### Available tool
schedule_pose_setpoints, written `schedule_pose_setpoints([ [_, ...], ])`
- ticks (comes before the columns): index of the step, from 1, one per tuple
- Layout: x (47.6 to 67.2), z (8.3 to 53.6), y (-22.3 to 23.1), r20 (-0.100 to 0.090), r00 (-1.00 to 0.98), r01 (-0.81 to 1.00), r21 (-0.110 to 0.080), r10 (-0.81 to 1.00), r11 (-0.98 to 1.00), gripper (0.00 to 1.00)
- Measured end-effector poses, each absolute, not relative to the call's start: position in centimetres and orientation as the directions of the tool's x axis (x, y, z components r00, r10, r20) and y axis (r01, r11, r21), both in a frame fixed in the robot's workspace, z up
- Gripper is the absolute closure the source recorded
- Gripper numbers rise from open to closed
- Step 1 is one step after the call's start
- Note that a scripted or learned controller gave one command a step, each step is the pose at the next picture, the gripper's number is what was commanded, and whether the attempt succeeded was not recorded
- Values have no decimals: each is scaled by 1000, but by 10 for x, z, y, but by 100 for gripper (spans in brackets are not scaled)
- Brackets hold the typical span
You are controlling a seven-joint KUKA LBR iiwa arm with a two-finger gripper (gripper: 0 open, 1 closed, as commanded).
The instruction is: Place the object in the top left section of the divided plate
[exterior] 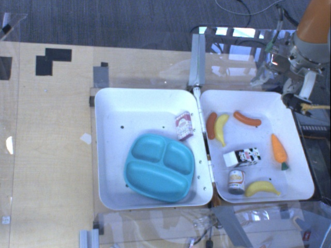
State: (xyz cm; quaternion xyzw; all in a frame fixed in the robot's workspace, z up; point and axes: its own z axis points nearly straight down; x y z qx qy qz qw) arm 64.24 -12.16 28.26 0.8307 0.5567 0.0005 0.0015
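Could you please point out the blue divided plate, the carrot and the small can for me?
blue divided plate [155, 182]: camera view, on its large bottom section.
carrot [279, 148]: camera view, on the middle of its orange body.
small can [236, 180]: camera view, on its side wall.

A pale wood-grain counter [51, 154] fills the view from 7 to 10 o'clock, marked with black angular patches [53, 60] near 10 o'clock. Dark grey ribbed carpet [129, 12] covers the floor from 11 to 1 o'clock, where a thin cable [235, 1] loops. What looks like clear plastic sheeting [248, 223] glints at 5 o'clock. Lighting is even and soft.
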Motion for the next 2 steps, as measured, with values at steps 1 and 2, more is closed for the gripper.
schedule_pose_setpoints([
  [1, 542, 173, -99, 0, 378, 926, -2, 926, -378, 0],
  [2, 506, 183, -7, 0, 336, 942, -2, 942, -336, 0],
])
